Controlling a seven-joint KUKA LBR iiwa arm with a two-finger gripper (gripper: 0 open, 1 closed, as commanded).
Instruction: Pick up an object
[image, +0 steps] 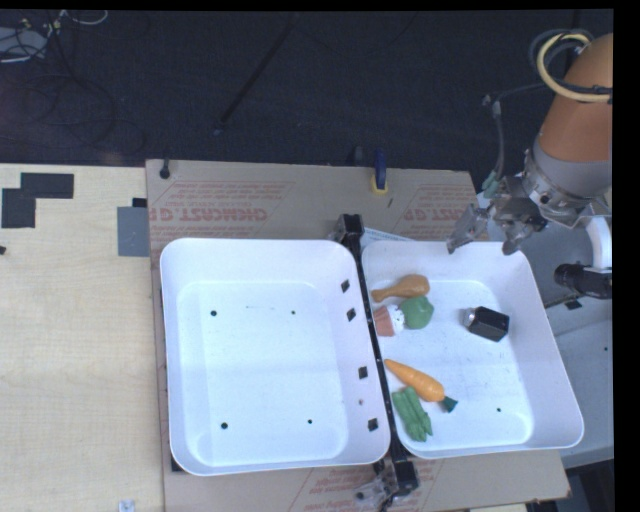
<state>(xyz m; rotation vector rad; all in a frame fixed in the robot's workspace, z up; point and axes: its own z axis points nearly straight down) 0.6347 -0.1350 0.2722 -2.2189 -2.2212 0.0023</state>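
The gripper (487, 236) hung over the far right corner of the right bin (560, 400), its two fingers spread apart with nothing between them. The arm (578, 110), grey with an orange band, entered from the right. Inside the right bin lay five objects: a toy chicken drumstick (402, 289) near the far left side, a green-and-white vegetable piece (405, 316) just below it, a small black block (487, 323) towards the right, an orange toy carrot (417, 380) nearer the front, and a green leafy toy (412, 414) just beside the carrot's tip. The left bin (180, 360) adjoined the right bin on the cardboard-covered surface (250, 200).
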